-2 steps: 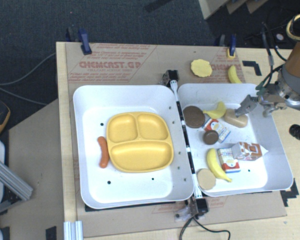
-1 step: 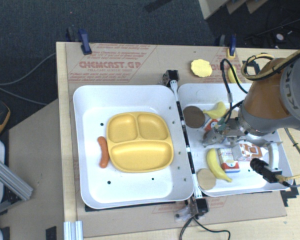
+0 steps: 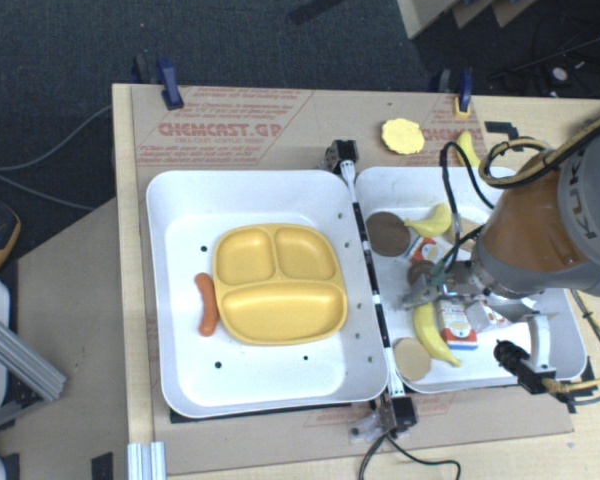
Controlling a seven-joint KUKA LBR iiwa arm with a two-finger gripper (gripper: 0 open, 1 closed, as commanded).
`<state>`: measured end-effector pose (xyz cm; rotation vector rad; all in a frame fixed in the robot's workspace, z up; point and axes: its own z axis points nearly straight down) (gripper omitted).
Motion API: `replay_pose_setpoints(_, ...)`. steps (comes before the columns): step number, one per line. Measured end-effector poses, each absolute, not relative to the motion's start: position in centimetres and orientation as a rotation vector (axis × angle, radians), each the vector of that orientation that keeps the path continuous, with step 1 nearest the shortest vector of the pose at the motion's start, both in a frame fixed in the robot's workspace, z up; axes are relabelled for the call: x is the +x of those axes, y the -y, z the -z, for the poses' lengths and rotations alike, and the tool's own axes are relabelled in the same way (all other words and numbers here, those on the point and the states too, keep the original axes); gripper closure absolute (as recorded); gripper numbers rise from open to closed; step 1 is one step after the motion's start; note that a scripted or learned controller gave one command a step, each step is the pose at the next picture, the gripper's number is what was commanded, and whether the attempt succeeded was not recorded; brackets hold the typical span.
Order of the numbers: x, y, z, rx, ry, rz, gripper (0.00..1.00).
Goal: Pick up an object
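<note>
On the brown counter (image 3: 230, 128) sit two white bins. My hand (image 3: 435, 286) is low in the right bin (image 3: 570, 353), just above the banana (image 3: 432, 336). I cannot tell its grip. Next I must close and lift.

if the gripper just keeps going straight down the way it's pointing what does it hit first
Most likely the banana lying in the right bin. The gripper points down into the clutter just above it, beside a small packet. Depth is unclear from this slanted view.
</note>
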<state>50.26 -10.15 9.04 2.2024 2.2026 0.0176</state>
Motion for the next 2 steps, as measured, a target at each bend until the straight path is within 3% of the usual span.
replay_pose_setpoints(1,50.46,10.23,-10.26,2.202,-2.199,-0.021,1.00)
replay_pose_setpoints(2,50.36,10.18,-10.14,2.204,-2.201,-0.019,0.00)
